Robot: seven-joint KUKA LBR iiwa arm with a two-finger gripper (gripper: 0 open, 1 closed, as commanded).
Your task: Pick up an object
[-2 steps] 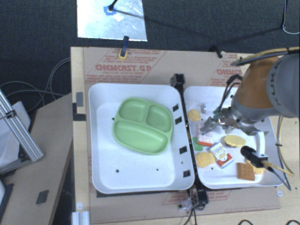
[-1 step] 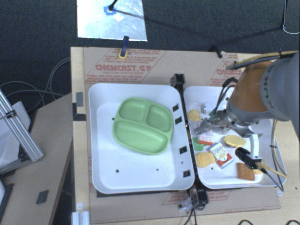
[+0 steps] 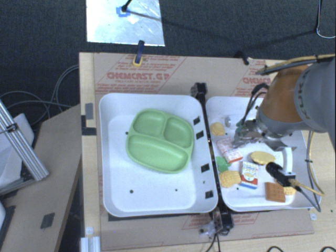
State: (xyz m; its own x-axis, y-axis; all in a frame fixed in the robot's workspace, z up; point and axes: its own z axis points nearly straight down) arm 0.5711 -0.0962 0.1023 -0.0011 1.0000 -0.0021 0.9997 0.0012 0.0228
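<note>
A robotics lab: cardboard-lined bench (image 3: 157, 72), aluminium framing (image 3: 21, 146), loose cables (image 3: 63, 83) on the floor.

We see two white bins (image 3: 113, 140) of smooth, slightly glossy plastic, a matt green plastic tray (image 3: 159, 140), a brown cardboard-like tabletop (image 3: 173, 75), and a shiny foil sheet (image 3: 124, 14).

arm (image 3: 310, 96) cut off at right edge, covering right bin's (image 3: 226, 201) far corner
</note>
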